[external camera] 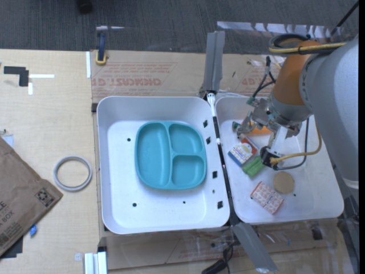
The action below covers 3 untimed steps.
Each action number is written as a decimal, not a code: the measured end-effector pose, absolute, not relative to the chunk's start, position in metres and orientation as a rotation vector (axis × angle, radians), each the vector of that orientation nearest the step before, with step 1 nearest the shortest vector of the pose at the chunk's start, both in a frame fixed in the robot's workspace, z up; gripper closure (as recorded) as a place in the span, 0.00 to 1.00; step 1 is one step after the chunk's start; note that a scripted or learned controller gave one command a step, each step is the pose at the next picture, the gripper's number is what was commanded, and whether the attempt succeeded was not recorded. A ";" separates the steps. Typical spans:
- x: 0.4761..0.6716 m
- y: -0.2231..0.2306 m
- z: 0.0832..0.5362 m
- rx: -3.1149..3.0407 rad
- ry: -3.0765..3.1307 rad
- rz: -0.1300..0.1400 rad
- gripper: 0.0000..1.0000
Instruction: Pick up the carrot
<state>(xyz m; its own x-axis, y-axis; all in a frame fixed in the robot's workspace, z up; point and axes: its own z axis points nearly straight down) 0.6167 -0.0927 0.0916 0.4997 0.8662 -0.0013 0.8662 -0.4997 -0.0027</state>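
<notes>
a brown cardboard box point(20, 201) is seen at far left, cut off by the frame edge, w/ a roll of tape point(73, 172) lying flat on the bench just right of it. a blue-handled clamp point(101, 45) is seen at the top of the cardboard sheet, partly blurred.

the left bin point(108, 153) is occupied by a teal divided plate point(170, 154), three compartments, lying flat near the middle.

in the right bin point(319, 204) several small things are grouped: a red/white/blue packet point(242, 152), a green block point(252, 167) just beside & below it, a red-patterned packet point(267, 197) nearer the front, & a tan round disc point(283, 182) between that packet & the arm's cables. what the disc is can't be made out.

the carrot point(260, 131) is seen only as a sliver of orange at the back of the right bin, mostly hidden under the wrist hardware; its full shape & lie can't be told.

the gripper point(251, 127) is lowered over that spot, approx. above the carrot. its state can't be told, as the tips are lost among brackets & cables, & no grasp on the carrot is shown.

the arm point(336, 90) is cut off at the right, blocking the bin's back-right corner.
</notes>
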 end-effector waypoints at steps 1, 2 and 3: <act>0.553 -0.064 0.191 -2.674 -1.646 0.005 0.00; 0.618 -0.091 0.191 -2.615 -1.740 0.005 0.00; 0.641 -0.101 0.098 -2.645 -1.709 -0.010 0.00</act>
